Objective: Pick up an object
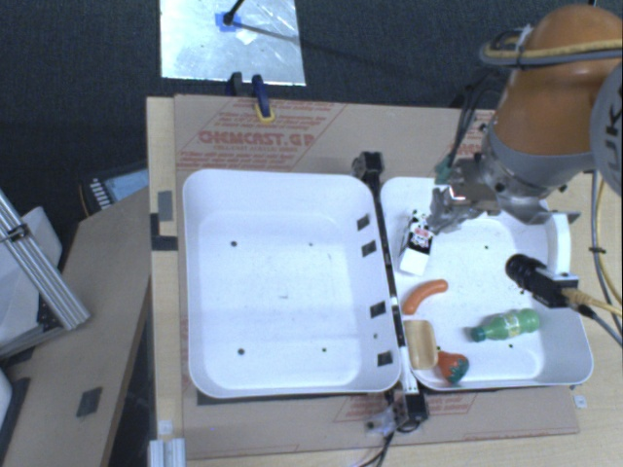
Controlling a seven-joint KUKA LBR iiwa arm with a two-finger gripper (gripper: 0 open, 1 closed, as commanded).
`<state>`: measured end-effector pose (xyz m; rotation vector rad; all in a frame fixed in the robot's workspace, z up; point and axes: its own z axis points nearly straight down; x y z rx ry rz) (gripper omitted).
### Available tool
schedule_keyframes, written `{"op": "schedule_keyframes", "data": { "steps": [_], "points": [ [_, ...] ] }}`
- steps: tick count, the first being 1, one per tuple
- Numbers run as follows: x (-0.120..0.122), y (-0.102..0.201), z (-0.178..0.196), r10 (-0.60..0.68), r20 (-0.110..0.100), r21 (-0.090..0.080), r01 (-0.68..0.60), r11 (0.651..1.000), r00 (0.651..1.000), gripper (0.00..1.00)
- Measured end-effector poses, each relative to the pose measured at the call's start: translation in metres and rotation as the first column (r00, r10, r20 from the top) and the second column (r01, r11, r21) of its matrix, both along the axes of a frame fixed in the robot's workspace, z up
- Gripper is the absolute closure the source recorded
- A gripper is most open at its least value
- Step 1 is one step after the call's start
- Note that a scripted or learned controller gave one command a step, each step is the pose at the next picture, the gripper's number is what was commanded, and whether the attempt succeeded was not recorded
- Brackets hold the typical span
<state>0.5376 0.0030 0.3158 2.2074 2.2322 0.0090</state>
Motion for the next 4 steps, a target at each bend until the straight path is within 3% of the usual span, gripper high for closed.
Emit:
{"op": "schedule_keyframes", "data": {
  "steps": [1,2,3,4],
  "points": [
    [-0.011,-0.062,0.018,-0.015,-0.001,-0.005,0.015,1.000,1.000,1.00],
    [-0.033,-0.029,0.047,-0.004,0.000,-0.001,0.004,1.000,1.000,1.00],
    [-0.008,0.004,0.099,-0.003,0.003,-0.001,0.003,1.000,1.000,1.00],
    [-0.009,0.002,0.108,-0.002,0.002,-0.003,0.002,1.000,1.000,1.00]
  ]
}}
